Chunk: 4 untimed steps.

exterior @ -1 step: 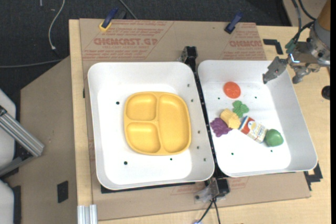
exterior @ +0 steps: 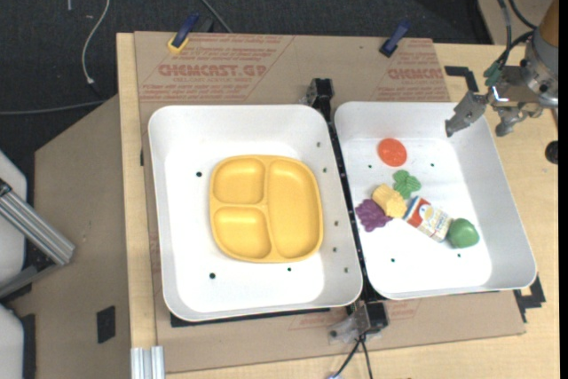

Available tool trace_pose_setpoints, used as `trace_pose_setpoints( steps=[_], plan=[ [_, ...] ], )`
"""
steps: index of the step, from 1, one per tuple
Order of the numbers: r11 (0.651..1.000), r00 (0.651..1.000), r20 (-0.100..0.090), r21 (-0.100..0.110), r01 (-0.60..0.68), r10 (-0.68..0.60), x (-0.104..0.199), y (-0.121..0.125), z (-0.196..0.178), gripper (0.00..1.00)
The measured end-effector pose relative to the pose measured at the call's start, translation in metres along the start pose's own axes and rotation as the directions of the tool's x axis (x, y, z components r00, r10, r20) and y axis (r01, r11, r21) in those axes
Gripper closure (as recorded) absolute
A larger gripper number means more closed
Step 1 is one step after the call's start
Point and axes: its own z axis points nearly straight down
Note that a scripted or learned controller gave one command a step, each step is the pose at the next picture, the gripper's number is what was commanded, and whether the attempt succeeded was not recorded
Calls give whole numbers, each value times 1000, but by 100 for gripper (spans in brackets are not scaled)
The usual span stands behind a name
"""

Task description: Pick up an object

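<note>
- While the end effector (exterior: 486,114) hung over the far right corner of the right bin (exterior: 510,191), its two fingers stood spread apart with nothing between them, so nothing had been picked up yet.
- The toys lay below and to the left of the end effector in the picture, grouped near the middle of that bin: an orange-red round piece (exterior: 392,152) closest to it, then a green leafy piece (exterior: 406,184), a yellow block (exterior: 387,199), a purple grape cluster (exterior: 372,215), a small printed carton (exterior: 429,220) and a green round fruit (exterior: 462,232) farthest toward the near edge.
- The green leafy piece, yellow block and purple grape cluster touched one another, and the carton ran into the green fruit; that crowding probably made a clean grip harder than on the orange-red piece, which sat apart.
- Well to the left of the end effector, in the left bin (exterior: 177,146), sat a yellow divided plate (exterior: 266,209), its compartments bare.
- Both bins rested on a cardboard sheet (exterior: 266,58) clamped to the counter (exterior: 80,191), presumably to keep them from sliding.
- Judged from this pose, the end effector needed to travel left and down before closing.
</note>
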Motion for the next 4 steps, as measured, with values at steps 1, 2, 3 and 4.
trace_pose_setpoints(
  steps=[1,2,3,4],
  plan=[
    [1000,1000,-2,6,1,-1,10,1,49,0],
    [1000,1000,-2,7,0,0,14,4,111,0],
    [1000,1000,-2,5,0,0,14,1,154,0],
    [1000,1000,-1,-1,0,0,14,3,140,100]
  ],
)
